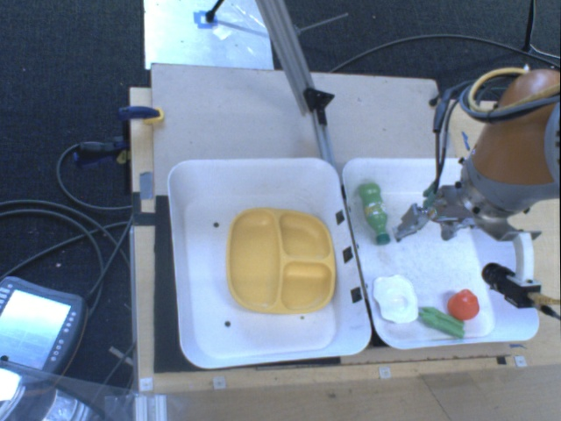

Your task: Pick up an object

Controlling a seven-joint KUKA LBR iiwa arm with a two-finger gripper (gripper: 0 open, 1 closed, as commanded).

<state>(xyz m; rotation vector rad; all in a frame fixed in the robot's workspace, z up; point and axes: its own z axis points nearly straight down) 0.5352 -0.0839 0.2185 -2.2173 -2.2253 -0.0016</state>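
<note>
Two white bins sit side by side on the bench. Over the right bin [526, 327], the gripper [408, 224] hovers spread, holding nothing. The green bottle [372, 210] lies just to its left, long axis running up-down.

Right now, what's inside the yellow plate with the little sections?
Nothing I can see. The yellow plate sits in the left bin, and its three sections look bare. What lies under the plate is covered.

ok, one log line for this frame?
gripper: over right bin, beside green bottle, nothing seen between fingers | right bin: white fried egg, green pod, tomato | left bin: yellow tray
</note>
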